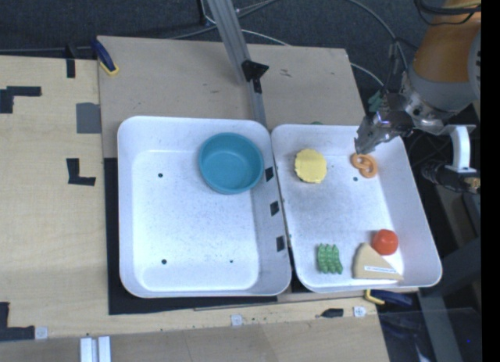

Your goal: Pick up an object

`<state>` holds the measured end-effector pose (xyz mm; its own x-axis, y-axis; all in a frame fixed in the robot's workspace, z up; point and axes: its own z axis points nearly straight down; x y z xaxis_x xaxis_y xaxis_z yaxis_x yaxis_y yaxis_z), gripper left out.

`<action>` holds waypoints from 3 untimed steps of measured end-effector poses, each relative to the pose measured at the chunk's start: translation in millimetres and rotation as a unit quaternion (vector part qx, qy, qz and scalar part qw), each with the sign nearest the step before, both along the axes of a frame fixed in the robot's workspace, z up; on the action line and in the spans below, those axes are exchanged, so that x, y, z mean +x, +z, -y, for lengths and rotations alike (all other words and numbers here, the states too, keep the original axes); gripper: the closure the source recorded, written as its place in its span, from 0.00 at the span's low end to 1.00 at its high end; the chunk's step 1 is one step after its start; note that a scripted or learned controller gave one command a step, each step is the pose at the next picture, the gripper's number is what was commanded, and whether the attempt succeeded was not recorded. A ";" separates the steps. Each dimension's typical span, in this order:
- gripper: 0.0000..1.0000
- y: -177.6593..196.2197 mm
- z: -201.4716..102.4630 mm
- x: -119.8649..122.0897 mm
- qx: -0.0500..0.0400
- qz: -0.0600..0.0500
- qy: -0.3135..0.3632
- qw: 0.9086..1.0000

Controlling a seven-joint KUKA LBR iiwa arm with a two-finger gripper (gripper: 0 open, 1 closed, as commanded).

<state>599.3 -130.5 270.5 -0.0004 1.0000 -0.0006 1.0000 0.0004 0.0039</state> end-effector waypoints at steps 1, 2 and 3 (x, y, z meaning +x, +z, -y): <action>1.00 -15.0 -48.9 5.0 0.001 -0.003 0.002 1.000; 1.00 -25.4 -94.7 23.5 0.001 -0.003 0.002 1.000; 1.00 -31.5 -143.3 42.7 0.001 -0.002 0.002 1.000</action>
